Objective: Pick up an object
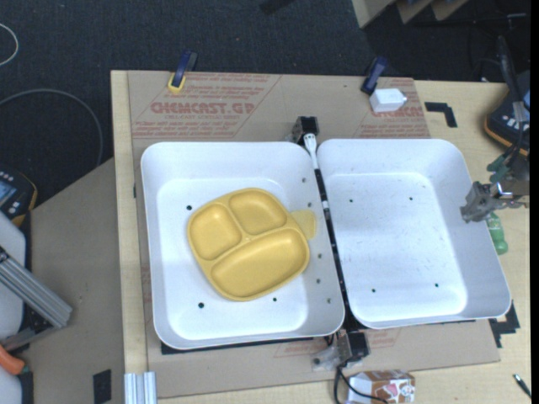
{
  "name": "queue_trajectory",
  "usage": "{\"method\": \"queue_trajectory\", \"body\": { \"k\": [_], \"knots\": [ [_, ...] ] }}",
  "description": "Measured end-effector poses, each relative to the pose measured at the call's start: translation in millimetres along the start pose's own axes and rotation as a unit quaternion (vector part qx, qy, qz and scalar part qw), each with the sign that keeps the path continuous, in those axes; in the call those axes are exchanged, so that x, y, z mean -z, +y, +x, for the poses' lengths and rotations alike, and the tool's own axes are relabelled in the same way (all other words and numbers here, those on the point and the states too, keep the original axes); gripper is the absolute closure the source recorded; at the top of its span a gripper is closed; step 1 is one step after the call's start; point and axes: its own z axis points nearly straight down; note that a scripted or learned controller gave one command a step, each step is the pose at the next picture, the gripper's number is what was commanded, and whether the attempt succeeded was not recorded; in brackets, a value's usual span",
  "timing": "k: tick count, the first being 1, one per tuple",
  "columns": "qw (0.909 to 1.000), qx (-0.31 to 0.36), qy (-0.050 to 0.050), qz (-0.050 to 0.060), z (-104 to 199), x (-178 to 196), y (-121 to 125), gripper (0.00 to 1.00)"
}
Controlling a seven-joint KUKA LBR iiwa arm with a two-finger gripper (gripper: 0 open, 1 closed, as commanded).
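1. The yellow divided plate (247, 242) lay flat in the left bin (160, 175), a little right of its middle, with its three compartments facing up.
2. The gripper (482, 202) sat at the far right edge of the right bin (396, 167), well apart from the plate, and it could not be told whether the jaws were open or closed.
3. A green thing (498, 234) showed just below the gripper, too small to identify.
4. To do this step well, the gripper would probably need to cross over the divider between the bins, come down with one finger inside the plate's raised rim and one outside, then close firmly before lifting.
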Motion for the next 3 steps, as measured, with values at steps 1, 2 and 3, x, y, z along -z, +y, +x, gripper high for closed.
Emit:
{"method": "queue_trajectory", "body": {
  "k": [1, 2, 3],
  "knots": [
    [1.0, -0.006, -0.003, -0.002, -67.0, -22.5, 9.6, 1.0],
    [1.0, -0.005, -0.002, -0.002, -78.9, -28.0, 3.1, 1.0],
    [1.0, -0.003, -0.004, -0.005, -78.2, -10.4, 19.0, 1.0]
  ]
}}
